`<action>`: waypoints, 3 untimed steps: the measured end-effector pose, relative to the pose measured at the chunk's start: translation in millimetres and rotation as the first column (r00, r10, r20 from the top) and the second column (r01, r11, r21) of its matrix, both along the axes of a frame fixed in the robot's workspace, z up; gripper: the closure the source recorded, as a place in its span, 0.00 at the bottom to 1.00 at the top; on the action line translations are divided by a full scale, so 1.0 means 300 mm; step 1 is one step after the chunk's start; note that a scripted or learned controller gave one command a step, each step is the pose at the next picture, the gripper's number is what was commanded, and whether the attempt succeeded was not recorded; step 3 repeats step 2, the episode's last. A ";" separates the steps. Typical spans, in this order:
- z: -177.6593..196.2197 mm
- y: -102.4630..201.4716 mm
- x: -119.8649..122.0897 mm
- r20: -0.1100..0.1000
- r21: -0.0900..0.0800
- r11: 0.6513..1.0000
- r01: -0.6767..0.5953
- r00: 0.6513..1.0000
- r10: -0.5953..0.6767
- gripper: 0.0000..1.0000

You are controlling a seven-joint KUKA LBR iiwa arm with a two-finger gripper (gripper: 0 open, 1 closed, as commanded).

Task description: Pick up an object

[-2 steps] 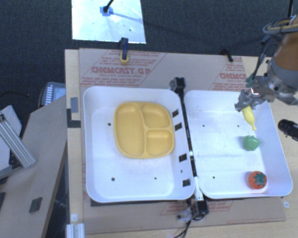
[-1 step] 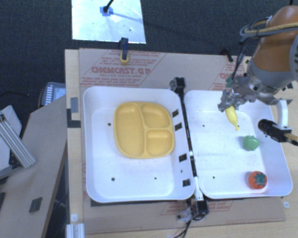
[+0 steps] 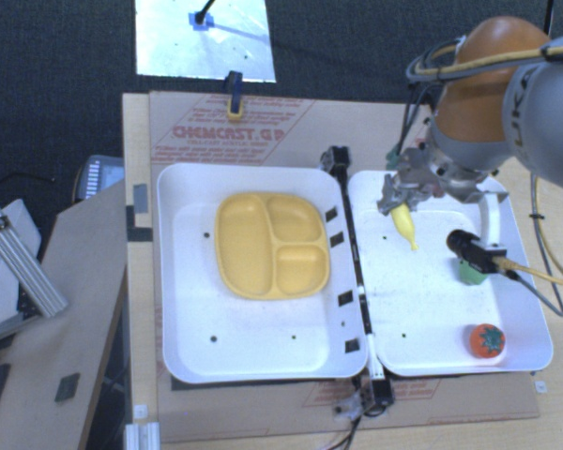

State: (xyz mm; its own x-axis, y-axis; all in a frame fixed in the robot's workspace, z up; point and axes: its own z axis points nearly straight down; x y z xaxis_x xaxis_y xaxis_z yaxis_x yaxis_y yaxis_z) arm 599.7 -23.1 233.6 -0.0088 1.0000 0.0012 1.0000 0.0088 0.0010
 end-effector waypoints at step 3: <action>-0.024 0.375 0.039 0.000 0.001 1.000 -0.002 1.000 0.002 1.00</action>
